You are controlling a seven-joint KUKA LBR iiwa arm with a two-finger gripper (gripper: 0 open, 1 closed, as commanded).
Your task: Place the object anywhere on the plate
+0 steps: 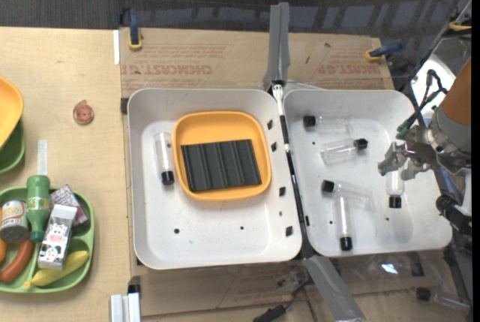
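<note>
The gripper, at frame right, seems closed on an upright vial; the orange plate lies well left.

Orange plate with ribbed dark grey insert, white bins, clear black-capped vials

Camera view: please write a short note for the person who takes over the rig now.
Gripper: over the right white bin, near its right side; whether it holds anything cannot be told.
Objects: clear plastic vials with black caps. One lies in the left white bin, beside the orange square plate. Several more lie in the right bin.
Done: no vial is on the plate; it carries a dark ribbed insert.
Left: pick one vial and place it on the plate.
</note>
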